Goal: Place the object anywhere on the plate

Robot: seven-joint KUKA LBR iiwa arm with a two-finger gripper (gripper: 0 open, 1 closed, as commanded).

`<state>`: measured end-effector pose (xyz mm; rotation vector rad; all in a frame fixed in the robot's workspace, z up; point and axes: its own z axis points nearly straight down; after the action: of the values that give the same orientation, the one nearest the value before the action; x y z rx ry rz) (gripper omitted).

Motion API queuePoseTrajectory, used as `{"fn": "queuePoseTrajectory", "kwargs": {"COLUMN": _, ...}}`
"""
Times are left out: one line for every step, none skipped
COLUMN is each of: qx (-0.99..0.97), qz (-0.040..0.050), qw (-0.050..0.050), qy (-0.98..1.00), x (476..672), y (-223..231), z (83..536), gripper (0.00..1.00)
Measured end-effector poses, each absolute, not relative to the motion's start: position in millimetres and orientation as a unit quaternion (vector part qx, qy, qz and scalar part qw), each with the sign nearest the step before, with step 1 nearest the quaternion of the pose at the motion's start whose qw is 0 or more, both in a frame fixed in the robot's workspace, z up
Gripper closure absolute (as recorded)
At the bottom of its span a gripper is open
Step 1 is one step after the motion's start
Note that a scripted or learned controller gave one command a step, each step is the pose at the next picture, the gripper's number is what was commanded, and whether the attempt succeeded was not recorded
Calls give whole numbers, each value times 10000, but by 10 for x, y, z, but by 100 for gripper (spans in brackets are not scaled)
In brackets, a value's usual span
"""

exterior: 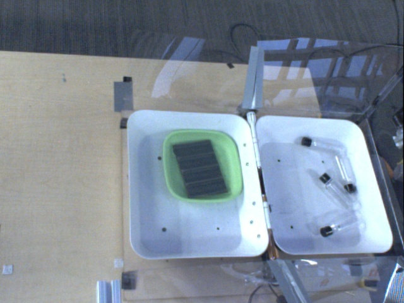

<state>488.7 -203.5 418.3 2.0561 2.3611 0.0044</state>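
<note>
On the green plate (235,169), a dark ridged block (199,168) (clear vials (332,226) in right bin (282,131)).

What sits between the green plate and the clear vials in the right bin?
In the camera view, the green plate and clear vials are separated by bare white bin floor and the two bins' adjoining rims.

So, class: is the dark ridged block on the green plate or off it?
On it. The dark block lies flat inside the green plate, whose rim shows on every side, in the left bin.
</note>
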Motion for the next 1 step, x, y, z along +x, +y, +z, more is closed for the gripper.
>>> {"fn": "queuePoseTrajectory", "kwargs": {"qx": 5335, "qz": 9, "qw": 61, "qy": 8458, "x": 4886, "y": -2058, "z": 4369, "gripper": 0}}
